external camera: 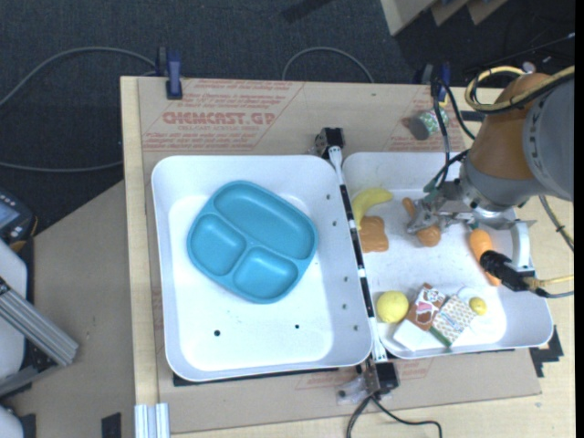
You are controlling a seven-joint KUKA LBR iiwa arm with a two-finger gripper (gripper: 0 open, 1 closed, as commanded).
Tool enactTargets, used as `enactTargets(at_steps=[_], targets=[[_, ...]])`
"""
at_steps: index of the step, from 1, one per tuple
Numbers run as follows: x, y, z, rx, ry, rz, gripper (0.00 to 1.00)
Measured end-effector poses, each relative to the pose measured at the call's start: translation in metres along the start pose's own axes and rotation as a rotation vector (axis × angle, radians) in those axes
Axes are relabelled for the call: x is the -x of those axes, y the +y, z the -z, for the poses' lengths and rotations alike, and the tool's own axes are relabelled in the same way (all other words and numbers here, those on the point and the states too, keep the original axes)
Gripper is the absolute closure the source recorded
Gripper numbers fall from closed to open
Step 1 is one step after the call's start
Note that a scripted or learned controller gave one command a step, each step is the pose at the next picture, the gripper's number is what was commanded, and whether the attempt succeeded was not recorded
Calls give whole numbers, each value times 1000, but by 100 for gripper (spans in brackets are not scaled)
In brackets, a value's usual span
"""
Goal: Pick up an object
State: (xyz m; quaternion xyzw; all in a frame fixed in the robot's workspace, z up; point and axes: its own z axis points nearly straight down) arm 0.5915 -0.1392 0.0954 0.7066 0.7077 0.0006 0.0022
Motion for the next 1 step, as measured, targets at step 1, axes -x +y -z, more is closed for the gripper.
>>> enactTargets(at_steps=[1], targets=[[-94,35,96,9,4,10,100]])
